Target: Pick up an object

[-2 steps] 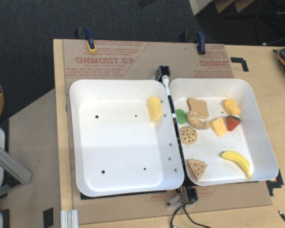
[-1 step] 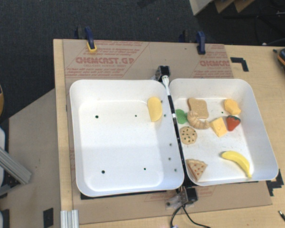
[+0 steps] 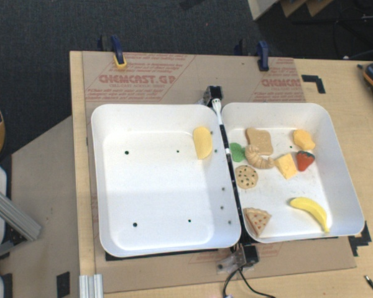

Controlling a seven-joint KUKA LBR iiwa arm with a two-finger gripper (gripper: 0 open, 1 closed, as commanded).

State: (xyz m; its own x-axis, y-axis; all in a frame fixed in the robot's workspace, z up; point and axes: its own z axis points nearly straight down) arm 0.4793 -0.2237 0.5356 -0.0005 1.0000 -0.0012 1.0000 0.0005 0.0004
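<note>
Two white bins sit side by side. The left bin [image 3: 112, 166] holds a single yellow oblong food piece [image 3: 202, 143] near its right wall. The right bin [image 3: 339, 166] holds several toy foods: a slice of toast [image 3: 260, 139], a croissant [image 3: 260, 159], a green piece [image 3: 237, 152], a chocolate-chip cookie [image 3: 246, 177], a cheese wedge [image 3: 286, 166], a strawberry [image 3: 305, 160], an orange-yellow piece [image 3: 303, 139], a banana [image 3: 311, 211] and a pizza slice [image 3: 257, 220].
The bins rest on a cardboard sheet [image 3: 143, 76] held by two blue clamps [image 3: 117, 49] at the back edge. A black clip [image 3: 212, 94] joins the bins at the rear, and cables [image 3: 239, 272] run from the front. Dark carpet lies behind the bench.
</note>
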